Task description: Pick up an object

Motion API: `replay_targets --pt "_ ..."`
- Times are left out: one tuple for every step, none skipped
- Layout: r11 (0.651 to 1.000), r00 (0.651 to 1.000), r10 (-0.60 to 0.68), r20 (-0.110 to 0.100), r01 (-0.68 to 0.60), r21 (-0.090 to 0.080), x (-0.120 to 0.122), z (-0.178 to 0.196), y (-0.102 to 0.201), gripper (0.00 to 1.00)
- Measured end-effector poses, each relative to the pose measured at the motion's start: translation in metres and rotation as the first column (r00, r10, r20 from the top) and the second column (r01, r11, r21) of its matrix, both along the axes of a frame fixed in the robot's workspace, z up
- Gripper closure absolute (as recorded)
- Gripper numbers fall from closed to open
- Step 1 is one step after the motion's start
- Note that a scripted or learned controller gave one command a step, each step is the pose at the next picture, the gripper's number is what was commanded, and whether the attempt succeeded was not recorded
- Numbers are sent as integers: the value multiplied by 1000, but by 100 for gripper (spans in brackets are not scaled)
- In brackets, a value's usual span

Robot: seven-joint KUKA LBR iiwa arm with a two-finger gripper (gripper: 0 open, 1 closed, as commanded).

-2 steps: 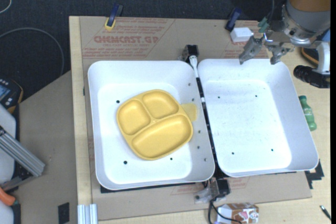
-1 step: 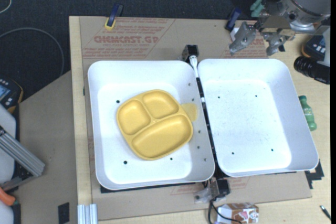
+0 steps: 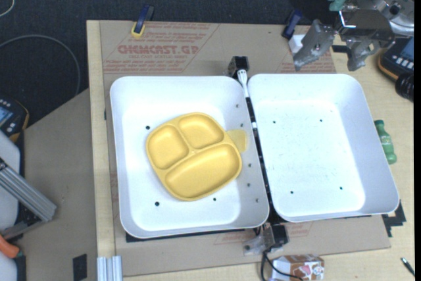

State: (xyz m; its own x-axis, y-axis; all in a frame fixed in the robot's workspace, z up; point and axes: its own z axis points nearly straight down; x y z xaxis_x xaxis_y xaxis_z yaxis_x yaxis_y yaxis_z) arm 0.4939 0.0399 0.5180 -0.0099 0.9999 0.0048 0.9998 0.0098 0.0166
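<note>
Camera view. The bench (image 3: 197, 39) carries two shallow white bins side by side on a brown board printed with red lettering.

The left bin (image 3: 131, 102) sits in the centre-left of the frame. Inside it lies a yellow divided plate (image 3: 193, 155), flat on the bin floor and turned at a slant. It has three compartments: two smaller ones toward the upper part of the frame and one larger one toward the lower right. A small yellow tab projects from the plate's right edge toward the wall shared with the neighbouring bin. The plate lies roughly in the middle of the bin, apart from all four walls.

The right bin (image 3: 342, 194) occupies the centre-right of the frame. Its floor shows fine dark specks and a few small dark holes.

The gripper (image 3: 337, 52) hangs in the upper right of the frame, above the upper edge of the right bin and over the brown board. Its two grey fingers (image 3: 312, 44) stand spread well apart, and nothing lies between them. It is well apart from the yellow plate.

Black clips (image 3: 239, 66) sit at the junction between the two bins, at the upper and lower ends. A blue and yellow clamp (image 3: 141, 21) grips the board's upper left edge.
</note>
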Motion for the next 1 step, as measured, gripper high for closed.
replay_targets --pt "1000 1000 -1 -10 1 -2 -15 19 62 0"
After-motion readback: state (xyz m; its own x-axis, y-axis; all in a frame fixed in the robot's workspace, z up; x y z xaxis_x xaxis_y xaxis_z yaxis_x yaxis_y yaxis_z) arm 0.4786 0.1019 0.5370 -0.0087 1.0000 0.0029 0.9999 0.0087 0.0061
